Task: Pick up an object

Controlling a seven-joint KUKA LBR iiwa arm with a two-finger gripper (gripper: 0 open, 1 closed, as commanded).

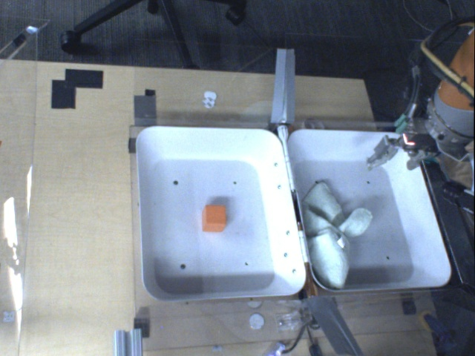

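Observation:
An orange cube (214, 218) lies near the middle of the left white bin (159, 273). A pale grey-white lumpy object (327, 225) with several rounded lobes lies against the left wall of the right bin (427, 273). My gripper (394, 155) hangs over the right bin's far right corner, up and to the right of the pale object and well apart from it. Its two fingers are spread, open, with nothing between them. The arm's orange band (451, 95) shows at the right edge.
A metal divider post (283, 87) stands behind the seam between the bins. Black tape marks (74, 86) lie on the wooden bench at far left. A chair base (159, 6) rests on the dark floor beyond the bench.

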